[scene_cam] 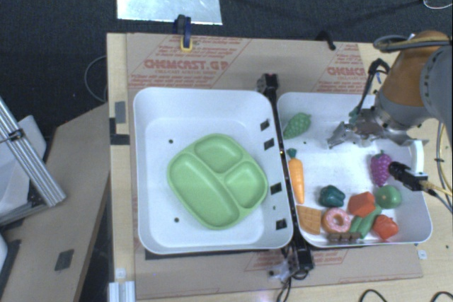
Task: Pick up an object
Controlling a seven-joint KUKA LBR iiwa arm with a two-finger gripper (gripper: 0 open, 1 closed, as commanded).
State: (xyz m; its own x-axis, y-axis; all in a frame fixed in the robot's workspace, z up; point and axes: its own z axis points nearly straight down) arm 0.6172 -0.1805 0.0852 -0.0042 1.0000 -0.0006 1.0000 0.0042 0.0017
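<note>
Toy foods are seen piled in the right white bin (417,223), mostly along its near edge: orange plastic carrot (296,179) by the divider, pink-iced doughnut (336,221), dark green pepper (331,195), purple grape bunch (381,167), red and green pcs at the corner, partly overlapped and hard to sort out. A light green leafy piece (297,124) lies apart, near the far-left corner. The grey two-finger gripper (337,138) is seen low over bare bin floor, w/ nothing between its fingers; finger spread can't be told. A green three-compartment plate (216,180) is held in the left white bin (152,152).
</note>
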